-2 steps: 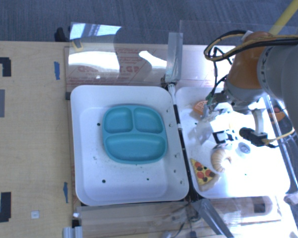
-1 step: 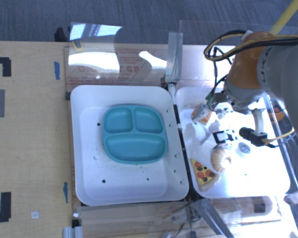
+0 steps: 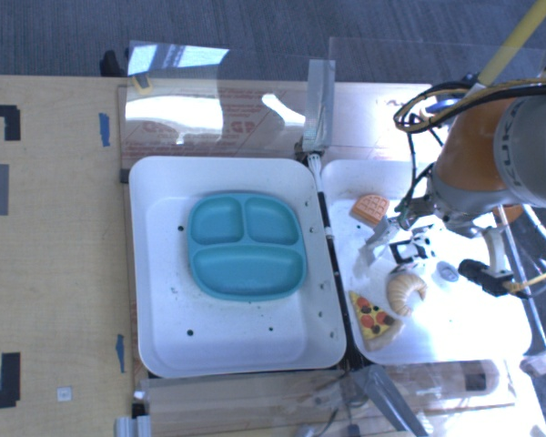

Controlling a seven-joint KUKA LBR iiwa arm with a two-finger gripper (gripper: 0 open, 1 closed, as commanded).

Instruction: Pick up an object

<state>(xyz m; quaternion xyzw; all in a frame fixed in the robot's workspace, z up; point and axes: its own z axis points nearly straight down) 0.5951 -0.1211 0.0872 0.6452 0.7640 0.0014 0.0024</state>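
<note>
Overhead view of the bench, read from nine o'clock across to three o'clock.

The left bin (image 3: 155,335) carries a blue divided plate (image 3: 247,246) near its centre; nothing else of note lies in it, and the arm is nowhere near it.

The right bin (image 3: 491,335) holds the candidates for picking. A waffle-like orange piece (image 3: 370,209) lies at about eleven o'clock in this bin. A toy pizza slice (image 3: 373,318) sits at about seven o'clock, close to the divider between the bins. A toy croissant (image 3: 405,290) lies just beside the slice, at its one o'clock, near the bin's middle.

The gripper (image 3: 402,240) hangs over the right bin, between the waffle piece and the croissant, with the croissant directly at its six o'clock and very near. The grey arm (image 3: 519,153) with its orange band (image 3: 469,148) enters from three o'clock.

Progress, as judged from here: the pick is not yet done. All three toy items rest on the bin floor, and none appears between the fingers. The gripper is low and close to the croissant, which suggests an approach or a grasp attempt on that piece, though the intended target cannot be told for certain.

How wide the claw stands cannot be told: its metal parts merge with glare and dark fittings. Whether it touches the croissant is also unclear; a narrow gap seems to separate them.

Remaining: closing on an item and lifting it clear.
</note>
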